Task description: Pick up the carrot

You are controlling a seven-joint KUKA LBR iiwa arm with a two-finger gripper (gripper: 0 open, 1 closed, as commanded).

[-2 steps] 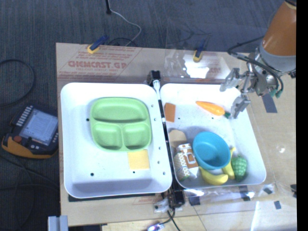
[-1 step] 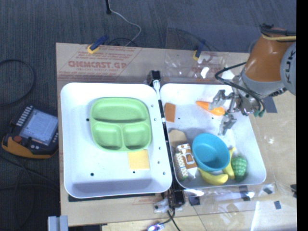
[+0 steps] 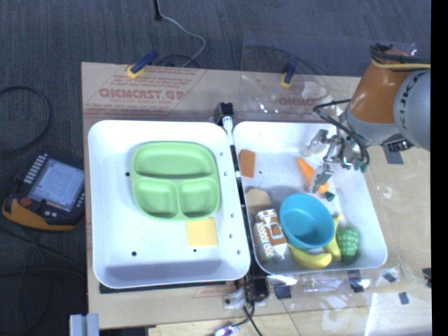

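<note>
The gripper [image 3: 324, 176] hangs over the right bin [image 3: 375, 219], and its fingers are down around the carrot [image 3: 306, 169]; whether they are clenched on it or released, I cannot tell. The carrot lies on the bin floor, at about 11 o'clock from the blue bowl [image 3: 306, 220]. The risk, I think, is a weak hold: the carrot is thin and slanted, so it can slip or turn out when lifted. The bowl is near at 5 o'clock, and a sideways move can knock it against the banana [image 3: 312, 259].
</note>
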